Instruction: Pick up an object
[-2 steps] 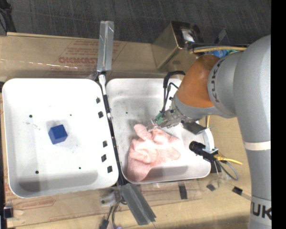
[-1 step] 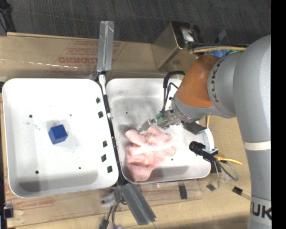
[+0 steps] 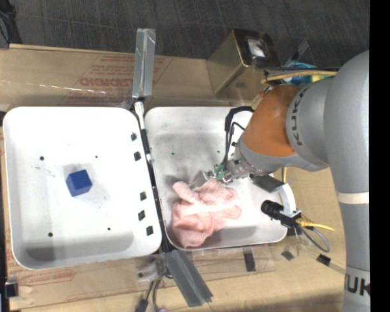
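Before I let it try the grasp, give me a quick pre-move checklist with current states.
1. Target in reach: crumpled pink cloth lies in the right white bin - ok.
2. Gripper over the cloth's upper edge - ok.
3. Cloth between the fingers - cannot tell.
4. Small blue cube apart, in the left white bin - ok.
5. Black cable near the wrist, snag risk - cannot tell.
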`<action>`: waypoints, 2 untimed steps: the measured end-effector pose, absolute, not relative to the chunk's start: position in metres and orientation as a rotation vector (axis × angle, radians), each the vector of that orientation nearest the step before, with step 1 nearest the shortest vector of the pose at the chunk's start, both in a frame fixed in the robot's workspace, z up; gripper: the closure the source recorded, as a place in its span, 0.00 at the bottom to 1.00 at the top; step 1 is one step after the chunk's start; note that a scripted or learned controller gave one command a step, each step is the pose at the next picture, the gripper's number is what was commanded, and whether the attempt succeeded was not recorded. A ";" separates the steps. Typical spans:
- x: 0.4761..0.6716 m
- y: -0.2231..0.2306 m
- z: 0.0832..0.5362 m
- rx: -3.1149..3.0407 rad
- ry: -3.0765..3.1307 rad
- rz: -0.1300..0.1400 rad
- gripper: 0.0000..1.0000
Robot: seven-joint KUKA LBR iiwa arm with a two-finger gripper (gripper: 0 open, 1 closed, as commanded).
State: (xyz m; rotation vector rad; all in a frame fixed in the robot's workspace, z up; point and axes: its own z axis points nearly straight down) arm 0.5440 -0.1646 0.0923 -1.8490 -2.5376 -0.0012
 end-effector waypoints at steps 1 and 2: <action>0.545 -0.165 0.102 -1.845 -2.540 0.000 1.00; 0.559 -0.139 0.208 -1.553 -2.730 0.001 1.00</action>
